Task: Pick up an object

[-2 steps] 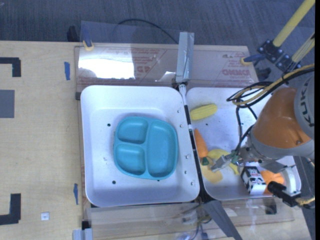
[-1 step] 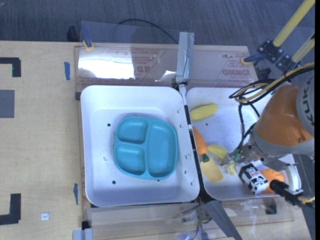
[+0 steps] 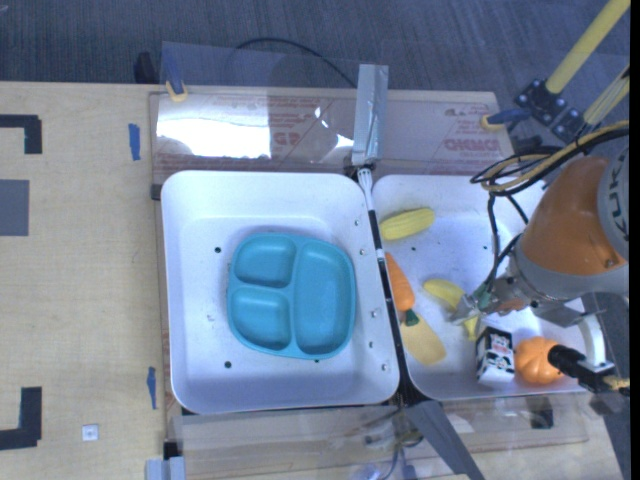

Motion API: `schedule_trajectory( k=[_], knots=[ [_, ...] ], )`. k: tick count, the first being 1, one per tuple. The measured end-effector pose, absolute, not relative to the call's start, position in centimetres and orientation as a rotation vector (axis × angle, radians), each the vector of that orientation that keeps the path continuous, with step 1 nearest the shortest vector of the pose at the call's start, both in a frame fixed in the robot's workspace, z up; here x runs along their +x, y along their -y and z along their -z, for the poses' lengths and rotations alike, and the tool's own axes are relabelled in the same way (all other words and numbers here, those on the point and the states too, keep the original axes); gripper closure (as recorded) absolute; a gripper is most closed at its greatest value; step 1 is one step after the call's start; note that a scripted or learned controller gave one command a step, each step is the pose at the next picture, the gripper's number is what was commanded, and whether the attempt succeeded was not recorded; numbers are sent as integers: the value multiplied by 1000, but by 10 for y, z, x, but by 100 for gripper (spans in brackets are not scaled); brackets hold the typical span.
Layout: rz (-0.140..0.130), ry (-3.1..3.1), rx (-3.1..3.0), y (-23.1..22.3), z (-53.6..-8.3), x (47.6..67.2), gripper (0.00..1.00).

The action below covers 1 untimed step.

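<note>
Several toys are gathered in the right bin [image 3: 450, 193], within the arm's reach. Lowest sits the gripper [image 3: 472, 313], beside a banana [image 3: 443, 291] (finger state cannot be told).

Arm [image 3: 590, 258]: grey casing, rounded segments, broad orange band [image 3: 570, 228] above wrist. Black cables [image 3: 520, 168] looped along upper side (several strands, loosely bundled). Gripper [image 3: 478, 306]: small, dark metal, detail too blurred to read.
</note>
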<state>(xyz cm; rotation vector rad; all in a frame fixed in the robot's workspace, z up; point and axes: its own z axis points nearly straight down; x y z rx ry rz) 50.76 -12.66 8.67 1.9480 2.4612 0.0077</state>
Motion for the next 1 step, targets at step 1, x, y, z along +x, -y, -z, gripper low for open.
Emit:
schedule_trajectory(
  k=[1],
  knots=[
    [-2,-2276,2160,124,-210,482,100]
  ],
)
